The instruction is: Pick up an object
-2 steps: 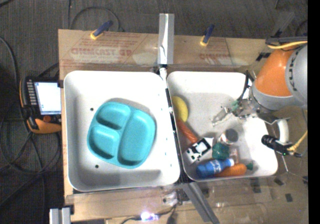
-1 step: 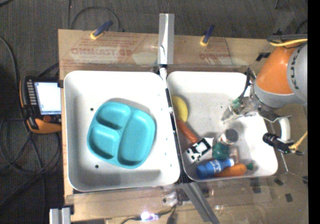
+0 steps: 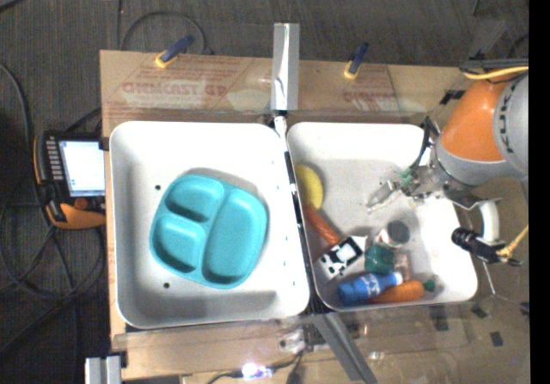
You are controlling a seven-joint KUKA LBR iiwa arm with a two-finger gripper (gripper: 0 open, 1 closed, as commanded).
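Observation:
My gripper (image 3: pixel 387 192) reaches in from the right and hovers over the middle of the right bin (image 3: pixel 361 137), above bare bin floor. Just below it stands a small jar with a grey lid (image 3: pixel 396 232). At the bin's left wall lies a yellow fruit (image 3: pixel 309 185), with an orange carrot (image 3: pixel 320 227) slanting down from it. Along the front of the bin lie a black-and-white cube (image 3: pixel 341 257), a teal object (image 3: pixel 378 257), a blue bottle (image 3: pixel 368 287) and an orange piece (image 3: pixel 401 291). Nothing shows held in the gripper.
The left bin (image 3: pixel 137 150) holds a turquoise divided plate (image 3: pixel 209 229). A metal post (image 3: pixel 284 73) rises behind the gap between the bins. A handheld screen device (image 3: pixel 73 176) sits off the bench to the left. The arm's orange band (image 3: pixel 481 124) overhangs the right bin's far right corner.

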